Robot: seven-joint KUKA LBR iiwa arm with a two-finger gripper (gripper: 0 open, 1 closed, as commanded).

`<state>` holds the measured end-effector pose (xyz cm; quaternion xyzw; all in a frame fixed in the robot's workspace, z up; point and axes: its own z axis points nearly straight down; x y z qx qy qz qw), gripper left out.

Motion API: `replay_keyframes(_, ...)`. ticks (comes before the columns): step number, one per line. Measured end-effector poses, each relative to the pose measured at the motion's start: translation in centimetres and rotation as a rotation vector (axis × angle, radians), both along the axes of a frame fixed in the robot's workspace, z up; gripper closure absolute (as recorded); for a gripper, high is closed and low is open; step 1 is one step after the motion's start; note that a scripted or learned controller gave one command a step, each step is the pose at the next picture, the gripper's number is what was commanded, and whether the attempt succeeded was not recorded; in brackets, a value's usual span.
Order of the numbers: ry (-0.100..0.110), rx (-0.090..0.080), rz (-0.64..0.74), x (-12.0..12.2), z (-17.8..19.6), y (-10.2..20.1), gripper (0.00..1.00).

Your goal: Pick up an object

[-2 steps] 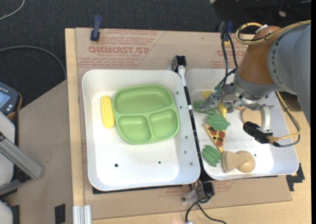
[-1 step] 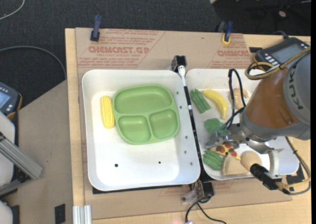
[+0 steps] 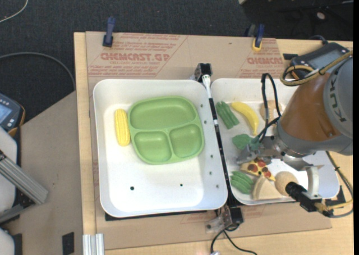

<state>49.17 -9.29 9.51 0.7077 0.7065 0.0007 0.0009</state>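
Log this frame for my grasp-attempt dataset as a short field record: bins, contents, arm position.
left bin: holds a green divided plate and a yellow corn cob, which lies beside the plate's left edge
right bin: holds a banana, green pieces, a pizza slice and other toy food
arm: reaches in from the right, over the right bin
gripper: low among the right bin's items, near the pizza slice
held object: cannot tell

bench (image 3: 168, 57): brown board, red lettering, frame centre | left bin (image 3: 106, 153): lies centre-left | right bin (image 3: 224, 88): lies just beside it, centre-right | clamps: blue (image 3: 109, 31), yellow (image 3: 258, 37) on top edge
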Motion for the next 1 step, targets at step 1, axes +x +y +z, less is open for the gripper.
replay_keyframes(1,-0.009,0.001,0.012,3.7,9.52,10.56,1.0)
